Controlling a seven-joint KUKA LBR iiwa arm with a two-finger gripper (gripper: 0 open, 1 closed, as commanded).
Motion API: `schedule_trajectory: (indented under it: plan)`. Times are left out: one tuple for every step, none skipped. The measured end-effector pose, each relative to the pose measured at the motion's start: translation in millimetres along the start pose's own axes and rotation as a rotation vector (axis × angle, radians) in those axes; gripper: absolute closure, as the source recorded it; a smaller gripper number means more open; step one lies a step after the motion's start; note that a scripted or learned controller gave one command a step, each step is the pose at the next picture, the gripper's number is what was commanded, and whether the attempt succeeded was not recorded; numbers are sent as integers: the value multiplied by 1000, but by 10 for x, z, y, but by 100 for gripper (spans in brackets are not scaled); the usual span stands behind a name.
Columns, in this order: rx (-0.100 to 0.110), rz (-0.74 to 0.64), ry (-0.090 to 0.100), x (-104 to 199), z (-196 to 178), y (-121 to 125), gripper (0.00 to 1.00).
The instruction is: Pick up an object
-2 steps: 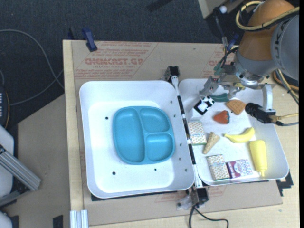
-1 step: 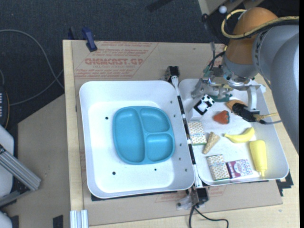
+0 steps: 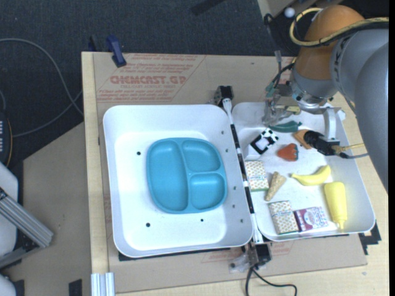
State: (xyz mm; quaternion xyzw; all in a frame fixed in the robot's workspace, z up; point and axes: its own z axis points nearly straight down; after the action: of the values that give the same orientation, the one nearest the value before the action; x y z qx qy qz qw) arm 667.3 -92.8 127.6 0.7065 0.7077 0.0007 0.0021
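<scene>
Two white bins; fingers (image 3: 276, 111) (gap state: cannot tell) low in right bin (image 3: 364, 209), just above green object (image 3: 287, 127).

My bench (image 3: 154, 73) is a tan board with red printed lettering across its far part (partly readable, looks like a brand name). Two shallow white bins sit directly on it, side by side, edges touching along the middle. The left bin (image 3: 123, 165) lies nearer the board's centre; the right bin (image 3: 361, 196) reaches its right edge. A blue clip (image 3: 115, 50) grips the board's far-left edge. A black clamp (image 3: 224, 94) sits where the bins meet, far side.
</scene>
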Motion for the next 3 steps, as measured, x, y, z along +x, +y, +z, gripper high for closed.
schedule_trajectory:
  plan:
    - [1, 0, 0, -1, 2, -1, 0]
    - [-6, 1, 0, -615, 367, 24, 0]
    - [5, 2, 2, -861, 429, -710, 0]
